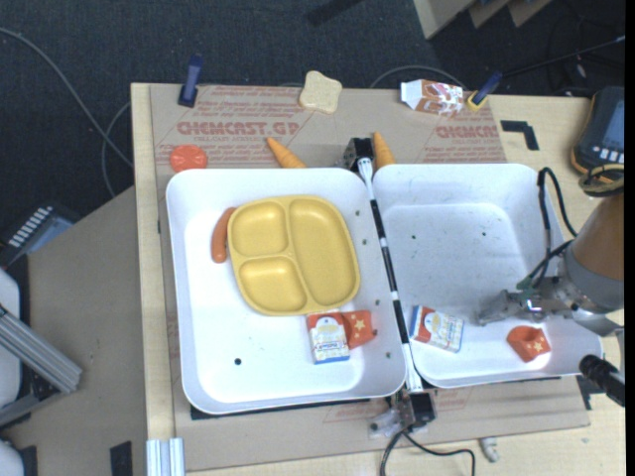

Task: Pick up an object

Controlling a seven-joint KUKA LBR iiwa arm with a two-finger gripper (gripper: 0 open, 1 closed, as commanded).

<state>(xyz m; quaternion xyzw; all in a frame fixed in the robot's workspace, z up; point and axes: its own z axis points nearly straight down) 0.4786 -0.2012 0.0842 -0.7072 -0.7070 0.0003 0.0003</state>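
In the right bin (446, 206), a small white and blue carton (437, 328) lies near the front left corner. An orange-red piece (529, 342) rests near the front right. My gripper (516, 305) hangs low over the bin floor just above and left of the orange-red piece, right of the carton. The arm (600, 256) comes in from the right. I see nothing held in the gripper.
The left bin (198, 345) holds a yellow divided plate (295, 253), a sausage (219, 236) beside it, and a small carton (328, 338) with a red piece (359, 327). Behind the bins lie a bread slice (320, 90), two carrots (285, 154), a carton (434, 95) and a blue clip (190, 80).
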